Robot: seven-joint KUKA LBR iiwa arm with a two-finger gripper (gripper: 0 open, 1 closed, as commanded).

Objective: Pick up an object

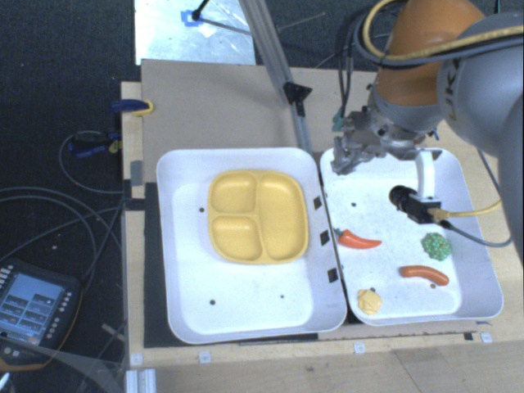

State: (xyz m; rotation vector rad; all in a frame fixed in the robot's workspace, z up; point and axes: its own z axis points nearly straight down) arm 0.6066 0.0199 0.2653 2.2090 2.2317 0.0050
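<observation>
Jaw state cannot be determined: the gripper [354, 155] sits at the far left corner of the right bin [473, 219], but its tip is a dark, cluttered mass against the bin wall. No object is visible at it. The grey arm [483, 80] enters from the right, with the orange band [426, 47] directly above the wrist.

Right bin contents, all lying on the bin floor and apart from the gripper:
- a red-orange chilli pepper [359, 239] near the left wall, roughly mid-depth;
- a green broccoli piece [436, 246] toward the right side;
- a reddish sausage [424, 275] just nearer than the broccoli;
- a small yellow item [370, 301] at the near left corner; its kind cannot be made out.

A black unit [409, 203] on a white bracket hangs from the wrist over the middle of the right bin, with a yellow cable running off to the right.

Left bin [184, 301] holds a yellow three-compartment plate [258, 217], set toward its far half.
</observation>
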